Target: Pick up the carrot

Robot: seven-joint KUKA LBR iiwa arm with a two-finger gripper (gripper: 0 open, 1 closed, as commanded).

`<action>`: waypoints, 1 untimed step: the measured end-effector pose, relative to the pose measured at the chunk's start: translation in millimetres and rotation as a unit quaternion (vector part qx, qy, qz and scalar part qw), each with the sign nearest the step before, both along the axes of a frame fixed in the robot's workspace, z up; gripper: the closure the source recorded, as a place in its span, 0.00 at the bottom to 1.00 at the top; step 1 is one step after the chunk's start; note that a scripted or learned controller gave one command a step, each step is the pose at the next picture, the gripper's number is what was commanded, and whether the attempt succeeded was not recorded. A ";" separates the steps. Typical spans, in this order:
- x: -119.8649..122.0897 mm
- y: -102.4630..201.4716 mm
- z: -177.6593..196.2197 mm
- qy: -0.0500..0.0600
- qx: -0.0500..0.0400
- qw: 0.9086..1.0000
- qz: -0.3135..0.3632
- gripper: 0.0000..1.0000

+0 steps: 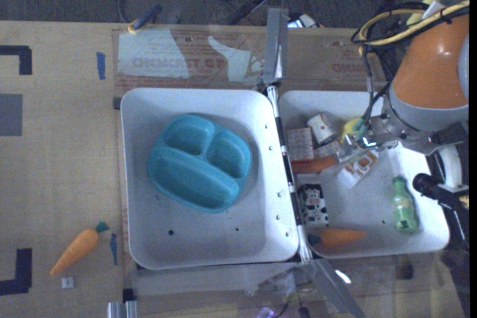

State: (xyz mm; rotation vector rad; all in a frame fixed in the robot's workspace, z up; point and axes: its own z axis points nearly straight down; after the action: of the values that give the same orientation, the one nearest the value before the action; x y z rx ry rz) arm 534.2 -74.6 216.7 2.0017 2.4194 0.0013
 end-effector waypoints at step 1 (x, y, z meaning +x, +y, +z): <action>-0.1 -0.1 -0.1 0.000 0.000 1.000 0.000 0.00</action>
State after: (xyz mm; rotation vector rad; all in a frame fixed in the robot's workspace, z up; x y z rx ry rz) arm 534.1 -74.7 216.6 2.0021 2.4193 0.0011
